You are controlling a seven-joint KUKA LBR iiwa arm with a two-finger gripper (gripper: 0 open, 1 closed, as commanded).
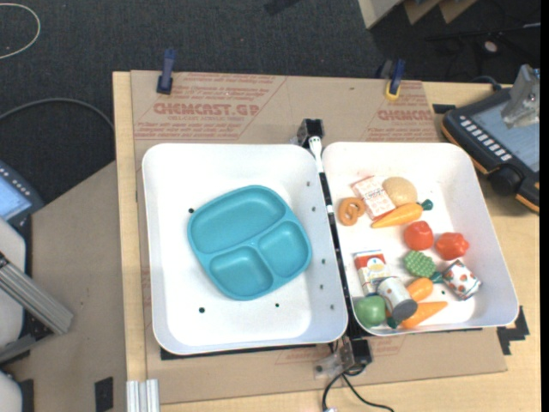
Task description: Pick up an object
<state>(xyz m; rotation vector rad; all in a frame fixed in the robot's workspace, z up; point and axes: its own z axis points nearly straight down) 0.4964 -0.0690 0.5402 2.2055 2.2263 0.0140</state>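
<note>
- Camera view — left bin point(163, 230) bears a teal tray point(249, 240); right bin point(480, 187) is crowded with toy food.
- My pick: the tomato point(419, 234), mid-bin, small gaps round it — I'd drop straight down, fingers clear of the carrot point(396, 215).
- My arm's pose and my gripper's opening: cannot tell from here.

Blue clamp point(165, 70), yellow clamp point(395, 78), black tablet point(491, 140), brown board point(214, 106)
</note>
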